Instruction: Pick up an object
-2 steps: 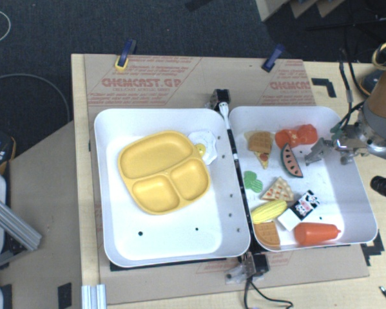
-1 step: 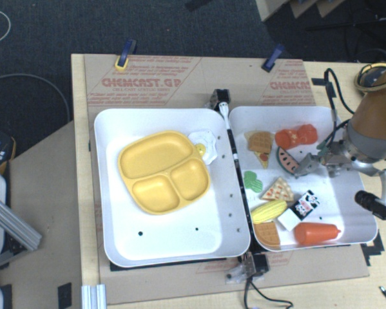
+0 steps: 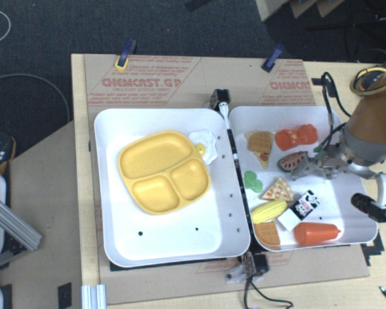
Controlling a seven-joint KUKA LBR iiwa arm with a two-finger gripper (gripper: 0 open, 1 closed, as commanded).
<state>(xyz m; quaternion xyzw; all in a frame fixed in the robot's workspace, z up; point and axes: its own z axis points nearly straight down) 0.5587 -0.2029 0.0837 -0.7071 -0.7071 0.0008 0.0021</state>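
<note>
The right bin is crowded with toy food: a tomato, waffle, corn, carrot lying crosswise. The gripper sits low by a dark slice; whether it grasps anything, I cannot tell. A smooth yellow plate lies in the left bin.

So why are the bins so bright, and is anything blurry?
In the camera view, overhead light bounces off the two shallow white plastic bins, washing out their walls; the yellow divided plate shows soft shine; the small toys and grey end effector look slightly soft.
</note>
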